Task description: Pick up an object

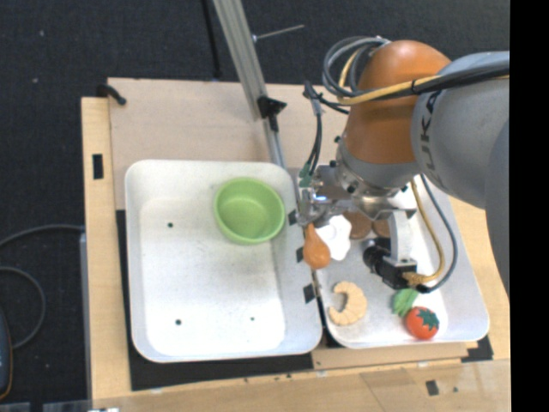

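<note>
White plastic: two shallow bins side by side on a tan bench (171, 118). We have one camera view and read it left to right.

Left bin (171, 316): it holds one green bowl (249, 211), upright, in the far right part and close to the wall next to the other bin.

Right bin (467, 312): the grey arm (467, 136) reaches in from the right, its orange band (390, 101) hanging over the far half. The gripper (341, 220) sits low over the bin's left side, under the wrist. The wrist covers it, so we cannot tell whether it is open or closed.
- Just beside the gripper, on its near left, lies an orange pear-shaped piece (316, 249). A small white lump (336, 239) that we cannot identify touches it.
- Nearer to us lies a pale curled pastry shape (348, 303).
- Right of that, towards the near right corner, is a red fruit with a green top (420, 320).

Progress, as we judge it: nothing shows as gripped or lifted, and each thing we can make out appears to rest on a bin floor. The pick is not yet done. With the gripper down among the right bin's things, we take this for the approach or the grasp itself, and the orange piece is the likeliest target. A firm grip and a clean lift are what remain.
</note>
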`<state>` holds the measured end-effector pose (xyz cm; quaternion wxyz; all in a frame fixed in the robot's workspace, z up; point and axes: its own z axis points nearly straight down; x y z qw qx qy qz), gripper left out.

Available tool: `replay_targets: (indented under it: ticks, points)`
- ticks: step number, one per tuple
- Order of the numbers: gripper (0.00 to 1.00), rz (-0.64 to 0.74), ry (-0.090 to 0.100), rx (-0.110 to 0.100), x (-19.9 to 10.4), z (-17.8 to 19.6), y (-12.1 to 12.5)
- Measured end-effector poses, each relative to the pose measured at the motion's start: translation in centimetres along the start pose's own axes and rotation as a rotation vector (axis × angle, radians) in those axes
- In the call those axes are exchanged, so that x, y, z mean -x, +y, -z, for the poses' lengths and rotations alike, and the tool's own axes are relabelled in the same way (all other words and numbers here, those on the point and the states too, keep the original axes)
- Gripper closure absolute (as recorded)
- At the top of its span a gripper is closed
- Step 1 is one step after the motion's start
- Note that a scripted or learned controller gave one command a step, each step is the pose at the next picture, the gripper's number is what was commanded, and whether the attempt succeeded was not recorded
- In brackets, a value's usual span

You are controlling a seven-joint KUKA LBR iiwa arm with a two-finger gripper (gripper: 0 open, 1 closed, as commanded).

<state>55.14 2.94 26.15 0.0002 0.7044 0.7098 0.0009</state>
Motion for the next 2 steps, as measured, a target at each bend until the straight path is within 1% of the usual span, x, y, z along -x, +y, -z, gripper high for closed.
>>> replay_targets:
  ticks: [1, 2]
  points:
    - [1.0, 0.0, 0.0, -0.001, -4.98, 0.19, -0.02]
    - [0.0, -0.004, -0.001, -0.001, -4.68, 0.19, -0.01]
